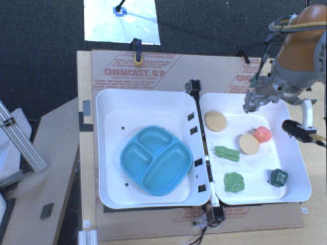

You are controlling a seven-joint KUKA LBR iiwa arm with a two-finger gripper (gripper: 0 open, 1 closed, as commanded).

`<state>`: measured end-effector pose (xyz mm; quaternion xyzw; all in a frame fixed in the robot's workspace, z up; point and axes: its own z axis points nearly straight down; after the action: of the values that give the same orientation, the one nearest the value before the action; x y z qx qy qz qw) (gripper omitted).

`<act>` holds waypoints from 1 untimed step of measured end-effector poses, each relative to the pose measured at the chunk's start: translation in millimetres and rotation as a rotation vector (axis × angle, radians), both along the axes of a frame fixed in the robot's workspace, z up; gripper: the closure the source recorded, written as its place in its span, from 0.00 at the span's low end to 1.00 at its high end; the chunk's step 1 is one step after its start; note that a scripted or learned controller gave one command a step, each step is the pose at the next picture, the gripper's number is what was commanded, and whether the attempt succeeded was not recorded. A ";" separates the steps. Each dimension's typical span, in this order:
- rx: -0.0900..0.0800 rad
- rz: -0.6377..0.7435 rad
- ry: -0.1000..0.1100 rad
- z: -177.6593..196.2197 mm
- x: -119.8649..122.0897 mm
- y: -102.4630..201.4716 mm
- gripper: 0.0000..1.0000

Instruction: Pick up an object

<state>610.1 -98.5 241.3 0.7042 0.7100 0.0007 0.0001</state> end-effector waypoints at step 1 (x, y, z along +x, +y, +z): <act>0.001 0.001 0.001 -13.2 -14.1 51.5 1.00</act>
<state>596.0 -47.0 228.1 0.7039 0.7103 0.0006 -0.0004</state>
